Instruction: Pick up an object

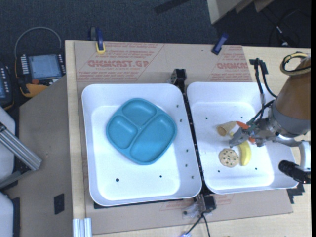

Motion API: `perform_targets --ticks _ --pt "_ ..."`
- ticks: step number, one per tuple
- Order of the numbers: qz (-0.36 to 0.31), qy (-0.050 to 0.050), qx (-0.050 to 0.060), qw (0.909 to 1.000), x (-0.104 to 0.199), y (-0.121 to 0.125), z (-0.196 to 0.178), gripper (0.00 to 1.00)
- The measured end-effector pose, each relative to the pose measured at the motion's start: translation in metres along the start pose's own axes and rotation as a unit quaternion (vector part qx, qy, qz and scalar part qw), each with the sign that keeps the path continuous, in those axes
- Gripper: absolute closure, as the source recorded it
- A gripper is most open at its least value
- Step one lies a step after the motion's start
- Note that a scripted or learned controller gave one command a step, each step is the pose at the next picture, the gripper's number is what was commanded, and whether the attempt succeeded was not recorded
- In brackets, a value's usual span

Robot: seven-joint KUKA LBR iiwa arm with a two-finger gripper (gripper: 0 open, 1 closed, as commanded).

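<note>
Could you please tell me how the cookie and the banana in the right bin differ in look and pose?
The cookie is round, flat and tan with dark specks, while the banana is long, curved and yellow. The cookie lies apart from the tool, whereas the banana's upper end sits right at it. The cookie lies nearer the divider; the banana lies to its right. Both are small food items resting in the right bin.

The divided plate [141, 131] lies in the left bin [94, 177], while in the right bin [212, 179] the cookie [228, 157] sits just left of the banana [245, 153], with the gripper [242, 136] directly above them.
</note>
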State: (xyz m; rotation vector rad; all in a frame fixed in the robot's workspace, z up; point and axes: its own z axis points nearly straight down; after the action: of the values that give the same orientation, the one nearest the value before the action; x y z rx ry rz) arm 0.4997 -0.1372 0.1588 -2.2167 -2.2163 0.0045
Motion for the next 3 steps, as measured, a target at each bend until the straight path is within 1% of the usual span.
perform_targets --ticks 1,2,3 --pt "0.0 -0.003 -0.004 1.0 0.002 0.009 0.057 0.0" --pt "0.001 -0.003 -0.006 1.0 0.002 0.009 0.045 1.0" --pt "-0.001 -0.003 -0.007 1.0 0.005 0.006 -0.017 1.0"
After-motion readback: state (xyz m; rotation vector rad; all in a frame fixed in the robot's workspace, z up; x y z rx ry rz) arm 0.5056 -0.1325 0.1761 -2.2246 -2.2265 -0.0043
